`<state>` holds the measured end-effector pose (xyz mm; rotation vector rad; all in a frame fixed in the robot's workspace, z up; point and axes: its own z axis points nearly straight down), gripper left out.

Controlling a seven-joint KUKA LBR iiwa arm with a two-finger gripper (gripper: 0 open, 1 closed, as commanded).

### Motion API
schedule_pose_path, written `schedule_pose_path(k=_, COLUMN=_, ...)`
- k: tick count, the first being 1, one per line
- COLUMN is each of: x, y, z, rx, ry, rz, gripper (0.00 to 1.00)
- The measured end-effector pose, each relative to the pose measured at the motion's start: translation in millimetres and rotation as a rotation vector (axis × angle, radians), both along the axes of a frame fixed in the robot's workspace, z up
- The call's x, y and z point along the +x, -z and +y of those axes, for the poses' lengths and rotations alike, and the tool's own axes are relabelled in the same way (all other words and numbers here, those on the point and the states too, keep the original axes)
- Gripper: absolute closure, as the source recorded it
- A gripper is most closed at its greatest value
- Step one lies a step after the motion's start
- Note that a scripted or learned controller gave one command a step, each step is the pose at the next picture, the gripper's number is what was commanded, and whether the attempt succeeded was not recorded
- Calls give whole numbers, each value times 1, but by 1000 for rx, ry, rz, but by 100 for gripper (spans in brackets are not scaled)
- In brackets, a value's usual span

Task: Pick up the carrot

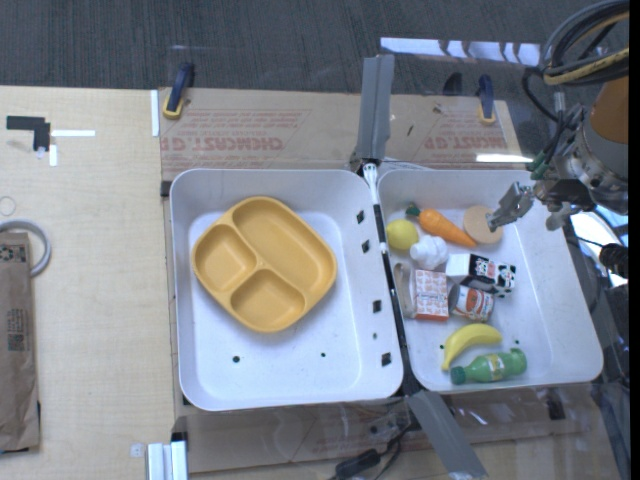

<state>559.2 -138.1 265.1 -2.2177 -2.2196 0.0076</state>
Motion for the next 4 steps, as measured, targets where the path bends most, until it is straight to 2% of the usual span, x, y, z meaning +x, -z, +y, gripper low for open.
schedule_pose_path(k=1, x=12, y=107, z=35, rx=3, ry=-348, rz=-1, gripper=0)
schedule_pose_path(k=2, x=63, y=176, z=36, rx=1, ry=-369, rz=-4, gripper=0)
schedule_pose_path(k=3, x=100, y=175, z=33, rx=1, ry=-521, rz=-5, gripper=0)
schedule_pose_path(k=4, x=101, y=168, z=32, rx=1, ry=-519, rz=-5, gripper=100)
